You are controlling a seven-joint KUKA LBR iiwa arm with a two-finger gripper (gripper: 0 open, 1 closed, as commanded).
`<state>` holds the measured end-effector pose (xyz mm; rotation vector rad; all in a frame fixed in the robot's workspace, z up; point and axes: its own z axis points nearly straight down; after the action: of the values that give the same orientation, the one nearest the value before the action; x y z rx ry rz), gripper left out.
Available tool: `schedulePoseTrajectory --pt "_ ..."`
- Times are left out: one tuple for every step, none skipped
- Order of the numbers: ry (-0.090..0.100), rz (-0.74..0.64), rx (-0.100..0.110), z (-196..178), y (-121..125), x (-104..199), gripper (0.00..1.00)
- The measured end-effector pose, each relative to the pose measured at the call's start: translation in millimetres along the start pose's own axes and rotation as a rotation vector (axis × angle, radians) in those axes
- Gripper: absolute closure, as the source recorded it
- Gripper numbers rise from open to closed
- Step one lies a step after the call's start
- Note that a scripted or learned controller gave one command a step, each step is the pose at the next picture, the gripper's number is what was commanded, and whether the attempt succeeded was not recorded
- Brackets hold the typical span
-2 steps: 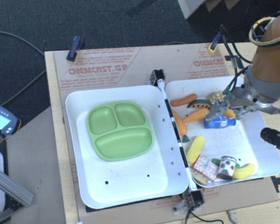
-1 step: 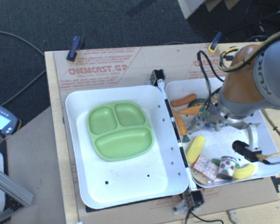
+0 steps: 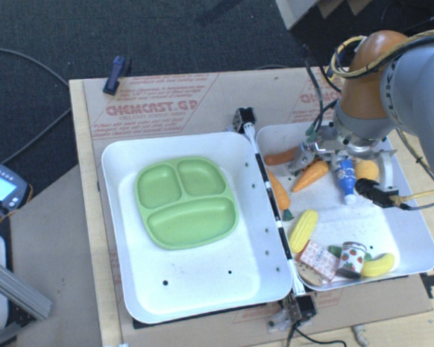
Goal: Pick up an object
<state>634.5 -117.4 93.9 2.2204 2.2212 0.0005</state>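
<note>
Grey gripper [image 3: 348,153]: was seen low in the right bin [image 3: 407,214], above a blue-and-white bottle [image 3: 346,182]; whether its fingers were apart or together could not be told, as the wrist covered them.
Candidate object: the bottle lay just below the gripper, an orange carrot [image 3: 311,176] just beside it on the left, a yellow piece [image 3: 367,170] on the right.
Nearby clutter: corn cob [image 3: 302,231], banana [image 3: 378,265] and a red-patterned packet [image 3: 318,262] were grouped near the bin's front edge.
Left bin [image 3: 136,287]: a green divided plate [image 3: 185,202] was lying in it.
Advice: one item should be centred between the fingers, with neighbours cleared before closing.
Hidden: the fingertips, and possibly an object under the wrist.
</note>
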Motion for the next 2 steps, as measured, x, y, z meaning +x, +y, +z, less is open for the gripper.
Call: schedulePoseTrajectory --pt "-0.004 0.000 0.022 11.8 27.4 16.1 0.00" --pt "0.000 0.001 0.002 9.1 0.4 -17.9 0.00"
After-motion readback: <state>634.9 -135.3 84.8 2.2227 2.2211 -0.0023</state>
